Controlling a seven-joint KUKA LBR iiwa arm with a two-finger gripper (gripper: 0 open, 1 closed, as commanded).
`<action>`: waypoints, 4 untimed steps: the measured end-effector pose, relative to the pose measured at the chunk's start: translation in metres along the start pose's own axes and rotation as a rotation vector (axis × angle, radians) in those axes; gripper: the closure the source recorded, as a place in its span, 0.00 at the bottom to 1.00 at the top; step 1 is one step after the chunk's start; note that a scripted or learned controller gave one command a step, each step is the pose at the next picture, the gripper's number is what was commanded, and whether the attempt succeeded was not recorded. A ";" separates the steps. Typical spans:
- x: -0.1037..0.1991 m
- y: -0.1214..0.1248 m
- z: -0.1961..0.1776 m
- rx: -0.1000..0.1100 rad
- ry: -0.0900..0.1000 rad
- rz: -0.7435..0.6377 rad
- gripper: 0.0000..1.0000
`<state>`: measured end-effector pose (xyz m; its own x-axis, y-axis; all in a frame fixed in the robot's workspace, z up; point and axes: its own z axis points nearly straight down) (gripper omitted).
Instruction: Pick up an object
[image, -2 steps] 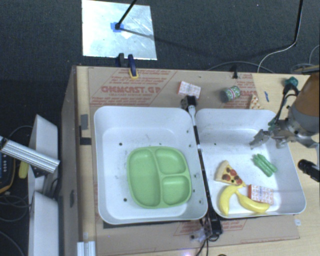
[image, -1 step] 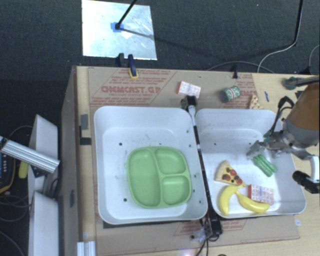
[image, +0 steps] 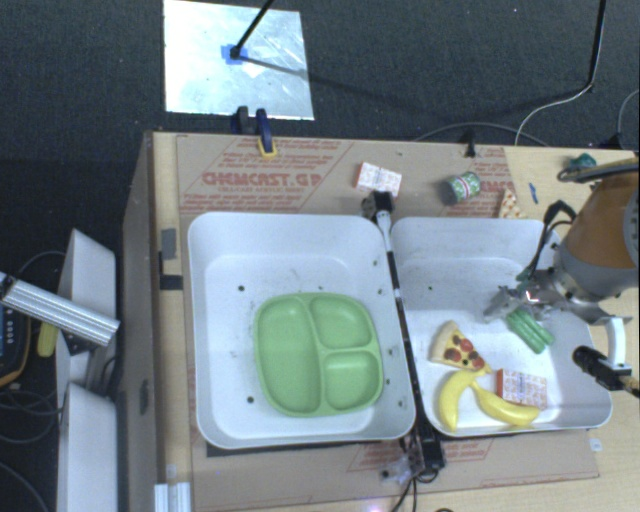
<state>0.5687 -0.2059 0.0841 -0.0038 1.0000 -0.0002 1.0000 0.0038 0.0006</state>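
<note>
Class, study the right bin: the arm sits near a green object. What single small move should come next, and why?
Probably a short straight lift. The gripper sits right at the upper end of the green object in the right bin, though a secure hold cannot be confirmed. Rising a little would test that, and would clear the pizza slice and banana lying close by.

Arm (image: 600, 235) enters from right edge of frame, orange band above grey wrist, reaching left and down. Gripper (image: 515, 298) sits low at right-centre, pointing left toward frame centre.
</note>
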 end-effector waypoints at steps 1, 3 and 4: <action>0.000 0.001 -0.011 -0.003 -0.001 0.000 1.00; -0.001 -0.041 0.000 0.000 0.000 0.003 0.00; 0.000 -0.054 0.000 0.000 0.000 0.003 0.00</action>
<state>0.5150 -0.2064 0.0842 -0.0007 1.0000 0.0002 1.0000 0.0007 0.0003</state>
